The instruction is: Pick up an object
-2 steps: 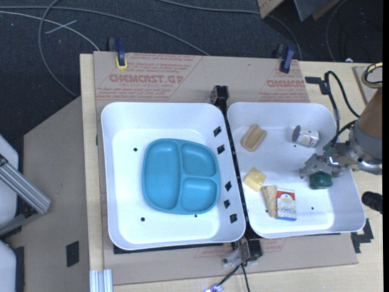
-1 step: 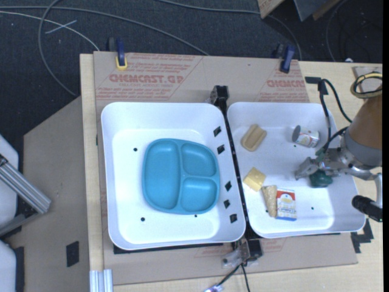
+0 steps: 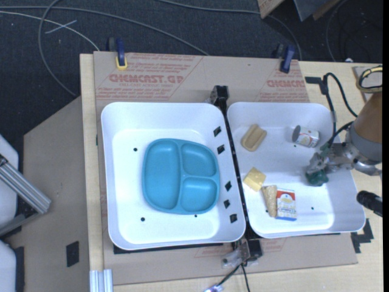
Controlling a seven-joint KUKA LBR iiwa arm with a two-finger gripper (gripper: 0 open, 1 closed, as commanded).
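Dark carpet and loose cables surround the worktop (image 3: 152,72), which carries two white bins. Its left bin (image 3: 115,163) holds a blue divided plate (image 3: 180,176). Its right bin (image 3: 340,212) holds tan blocks, a small can (image 3: 306,137) and a carton (image 3: 285,203). At the right side the tool (image 3: 319,168) sits low over a small green object (image 3: 316,177); whether it grips it cannot be told.

On my screen the arm (image 3: 369,132) has an orange band, rounded like a barrel, and below it a grey metal ring at the wrist. From this ring goes out the pincer (image 3: 318,166), a small assembly of grey metal parts with dark green-black tips, blurred in my view.
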